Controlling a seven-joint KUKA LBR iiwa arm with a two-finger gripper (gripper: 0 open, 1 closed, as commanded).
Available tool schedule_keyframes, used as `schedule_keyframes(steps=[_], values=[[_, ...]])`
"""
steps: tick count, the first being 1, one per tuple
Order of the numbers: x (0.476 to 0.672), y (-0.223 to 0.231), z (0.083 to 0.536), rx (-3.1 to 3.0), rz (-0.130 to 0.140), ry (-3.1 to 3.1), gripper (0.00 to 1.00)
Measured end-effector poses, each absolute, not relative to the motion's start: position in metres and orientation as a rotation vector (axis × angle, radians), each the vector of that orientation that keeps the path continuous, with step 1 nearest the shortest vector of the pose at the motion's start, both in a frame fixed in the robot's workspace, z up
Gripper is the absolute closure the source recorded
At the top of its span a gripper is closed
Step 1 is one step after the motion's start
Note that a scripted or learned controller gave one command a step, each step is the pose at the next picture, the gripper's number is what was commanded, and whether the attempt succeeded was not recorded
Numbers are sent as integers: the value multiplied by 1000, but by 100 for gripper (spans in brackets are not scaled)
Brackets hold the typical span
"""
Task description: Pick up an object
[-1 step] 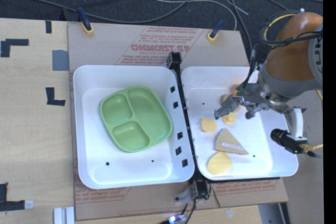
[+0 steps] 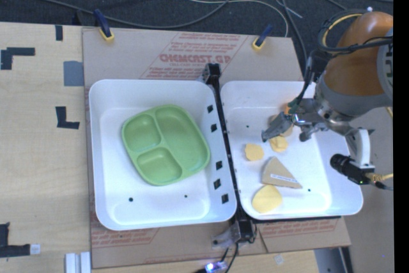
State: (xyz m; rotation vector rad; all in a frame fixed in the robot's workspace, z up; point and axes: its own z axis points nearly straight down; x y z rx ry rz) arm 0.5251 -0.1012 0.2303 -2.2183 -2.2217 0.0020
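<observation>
Tool point(image 2: 289, 130) low in the right bin point(image 2: 332, 204), fingers spread apart, gripping nothing — a yellow chunk point(image 2: 278, 144) lies just beneath it, the wedge point(image 2: 280, 174) nearer the front.

1. The place is a robotics lab: a grey-and-orange robot arm point(image 2: 354, 61) reaches over two shallow white plastic bins point(image 2: 102, 156).
2. Clamped brown cardboard sheet point(image 2: 192, 54), loose black cables point(image 2: 192, 0) and black tape marks point(image 2: 64, 118) indicate a test bench.
</observation>
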Motion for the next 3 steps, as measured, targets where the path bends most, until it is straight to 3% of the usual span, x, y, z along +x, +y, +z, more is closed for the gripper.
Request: schedule_keyframes(steps=[3], values=[[527, -97, 92, -2225, 2, -2225, 0]])
